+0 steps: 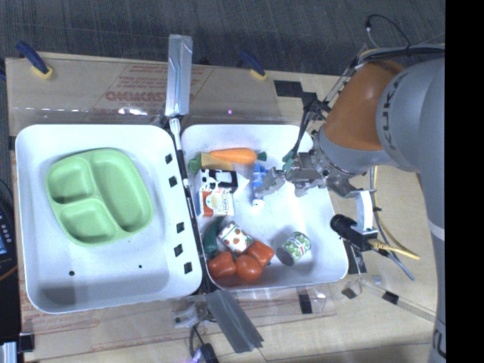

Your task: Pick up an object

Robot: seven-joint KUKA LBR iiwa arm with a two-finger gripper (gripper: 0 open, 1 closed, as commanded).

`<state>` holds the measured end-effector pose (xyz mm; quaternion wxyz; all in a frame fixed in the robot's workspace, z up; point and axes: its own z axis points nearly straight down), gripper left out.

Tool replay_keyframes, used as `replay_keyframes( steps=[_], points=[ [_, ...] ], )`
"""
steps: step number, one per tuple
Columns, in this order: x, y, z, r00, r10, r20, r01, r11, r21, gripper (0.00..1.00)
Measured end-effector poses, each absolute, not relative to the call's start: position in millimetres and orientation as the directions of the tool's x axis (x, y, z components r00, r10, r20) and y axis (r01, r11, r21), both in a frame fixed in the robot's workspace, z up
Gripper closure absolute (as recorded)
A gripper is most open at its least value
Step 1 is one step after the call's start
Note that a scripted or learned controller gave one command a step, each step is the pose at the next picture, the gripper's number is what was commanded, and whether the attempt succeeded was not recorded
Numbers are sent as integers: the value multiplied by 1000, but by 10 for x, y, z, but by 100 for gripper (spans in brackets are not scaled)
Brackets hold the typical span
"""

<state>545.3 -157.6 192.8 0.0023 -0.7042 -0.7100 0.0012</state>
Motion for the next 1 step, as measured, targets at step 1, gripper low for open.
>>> replay_keyframes(
  steps=[1],
  points=[
    [5863, -1216, 1030, -24, 1000, 0, 1000, 24, -1, 0]
  ],
)
